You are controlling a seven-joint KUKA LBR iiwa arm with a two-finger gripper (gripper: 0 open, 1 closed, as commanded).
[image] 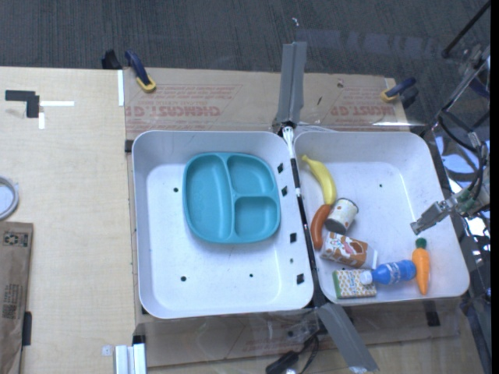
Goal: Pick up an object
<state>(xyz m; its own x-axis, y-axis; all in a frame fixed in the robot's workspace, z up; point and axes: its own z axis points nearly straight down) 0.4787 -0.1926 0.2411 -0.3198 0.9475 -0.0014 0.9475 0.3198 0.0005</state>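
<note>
Only readable text I can see: red print on the cardboard sheet (234, 100) at the far edge behind the bins, upside down from this camera, the same word repeated left and right of the centre post, looks like "CHEMCAST GP" or close, not certain. The brown paper bag (14, 287) at the near left carries a small dark symbol, too blurred to read. Labels on the small packages in the right bin (437, 170) are illegible.
</note>
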